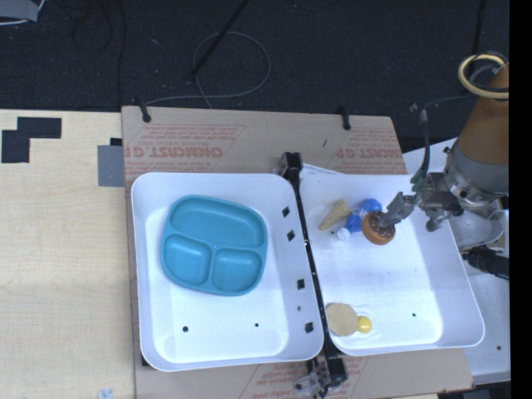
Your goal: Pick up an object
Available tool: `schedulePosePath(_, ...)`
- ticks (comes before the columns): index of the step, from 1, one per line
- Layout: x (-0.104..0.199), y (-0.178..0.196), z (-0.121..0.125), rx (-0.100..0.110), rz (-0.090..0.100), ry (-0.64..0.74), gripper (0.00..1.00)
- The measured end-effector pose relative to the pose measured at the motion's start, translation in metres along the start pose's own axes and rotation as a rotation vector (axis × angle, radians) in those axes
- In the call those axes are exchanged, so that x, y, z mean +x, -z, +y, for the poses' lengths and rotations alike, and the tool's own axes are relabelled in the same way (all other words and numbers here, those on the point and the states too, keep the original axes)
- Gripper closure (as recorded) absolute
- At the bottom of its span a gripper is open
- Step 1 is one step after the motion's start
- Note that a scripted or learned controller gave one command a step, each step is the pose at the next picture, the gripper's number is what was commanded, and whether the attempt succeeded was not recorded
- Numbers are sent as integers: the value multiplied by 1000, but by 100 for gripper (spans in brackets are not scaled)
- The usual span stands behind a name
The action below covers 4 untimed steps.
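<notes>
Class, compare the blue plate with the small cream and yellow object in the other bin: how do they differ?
The blue plate is much larger than the cream and yellow object. The plate is one colour and split into three compartments; the object is rounded, cream with a yellow part. The plate lies in the left bin, the object in the right bin. Both rest untouched on white bin floors.

White bins (432,306); blue divided plate (214,244); tan piece (335,215); blue-white item (359,218); orange-brown disc (378,229); cream round with yellow bit (347,319); cardboard (249,144) printed red; arm (486,131) orange
</notes>
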<state>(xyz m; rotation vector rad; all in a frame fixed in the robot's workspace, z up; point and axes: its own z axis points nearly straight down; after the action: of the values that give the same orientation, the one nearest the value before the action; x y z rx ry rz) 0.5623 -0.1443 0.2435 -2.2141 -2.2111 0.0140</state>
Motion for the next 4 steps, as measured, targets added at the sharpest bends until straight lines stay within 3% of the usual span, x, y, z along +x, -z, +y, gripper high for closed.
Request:
schedulePosePath(1,0,7,2,-12,-2,2,0)
schedulePosePath(2,6,-57,1,-5,0,2,0)
schedulePosePath(4,12,-154,11,-15,-3,-1,0)
